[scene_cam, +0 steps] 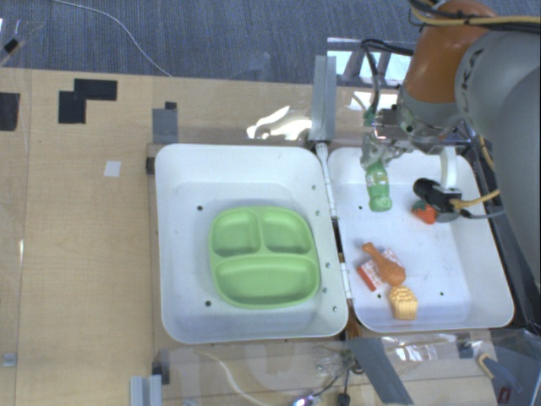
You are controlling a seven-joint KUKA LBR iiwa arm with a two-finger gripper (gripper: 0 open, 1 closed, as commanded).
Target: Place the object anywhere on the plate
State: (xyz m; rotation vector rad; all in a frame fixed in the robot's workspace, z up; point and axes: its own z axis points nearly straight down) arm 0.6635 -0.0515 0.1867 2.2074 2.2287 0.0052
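Nearest, the green plate [264, 257] sits in the left bin [182, 227]. Farther back in the right bin [473, 252], the fingers [373, 155] grasp a green bottle [378, 189] by its top; that thin hold might slip during transfer.

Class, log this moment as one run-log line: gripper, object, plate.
gripper: over right bin, at green bottle's top | green bottle: in right bin, grasp unclear | plate: green, left bin, nothing on it
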